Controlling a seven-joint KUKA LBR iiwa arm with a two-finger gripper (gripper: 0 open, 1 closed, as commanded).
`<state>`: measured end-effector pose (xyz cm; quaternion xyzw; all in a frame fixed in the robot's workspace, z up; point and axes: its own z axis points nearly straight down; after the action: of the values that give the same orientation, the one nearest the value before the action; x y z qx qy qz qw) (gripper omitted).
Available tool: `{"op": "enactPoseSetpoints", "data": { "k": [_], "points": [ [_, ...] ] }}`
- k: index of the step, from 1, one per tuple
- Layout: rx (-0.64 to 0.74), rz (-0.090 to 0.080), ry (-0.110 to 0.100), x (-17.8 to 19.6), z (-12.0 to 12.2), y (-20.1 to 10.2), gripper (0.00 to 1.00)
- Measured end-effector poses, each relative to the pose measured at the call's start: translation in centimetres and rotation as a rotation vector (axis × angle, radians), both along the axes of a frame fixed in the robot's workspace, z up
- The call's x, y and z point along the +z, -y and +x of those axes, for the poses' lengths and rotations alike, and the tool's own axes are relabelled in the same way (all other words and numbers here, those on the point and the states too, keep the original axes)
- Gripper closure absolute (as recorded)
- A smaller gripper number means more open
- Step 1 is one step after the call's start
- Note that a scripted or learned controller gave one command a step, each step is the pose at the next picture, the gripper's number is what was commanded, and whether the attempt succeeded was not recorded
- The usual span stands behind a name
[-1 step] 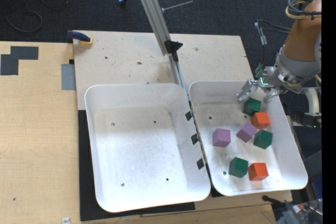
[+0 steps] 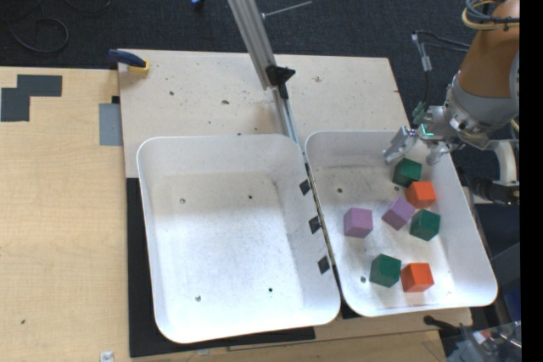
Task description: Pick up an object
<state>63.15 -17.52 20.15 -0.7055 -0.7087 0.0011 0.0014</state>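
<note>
Over the upper right corner of the right bin [image 2: 475,288], the grey arm [image 2: 488,72] with its orange band is seen reaching in from the right, its gripper [image 2: 416,150] lowered just above a dark green cube [image 2: 407,171]. The jaws are seen spread apart, one metal finger angled to the left of the cube and the other to its right; nothing is held between them. Seven cubes are gathered in this bin. An orange cube [image 2: 421,193] is set just below and to the right of the green one under the gripper, with a purple cube [image 2: 397,213] and a second green cube [image 2: 424,224] close beneath it. A further purple cube [image 2: 358,222] is placed apart toward the bin's middle, while a third green cube [image 2: 385,270] and a second orange cube [image 2: 417,276] are paired near the front wall. The left bin [image 2: 153,182] is positioned alongside on the pale desk [image 2: 195,89], and a slanted aluminium rail [image 2: 246,13] is seen rising behind the two bins.
</note>
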Motion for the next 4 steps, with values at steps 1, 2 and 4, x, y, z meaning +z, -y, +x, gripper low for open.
{"op": "enactPoseSetpoints", "data": {
  "k": [1, 2, 4],
  "points": [
    [0.001, 0.002, -0.006, -6.4, 0.1, -0.4, 0.00],
    [0.000, -0.006, 0.023, -8.2, 0.7, -0.2, 0.00],
    [-0.003, -0.001, 0.007, -1.7, -0.2, -0.1, 1.00]
  ]
}}
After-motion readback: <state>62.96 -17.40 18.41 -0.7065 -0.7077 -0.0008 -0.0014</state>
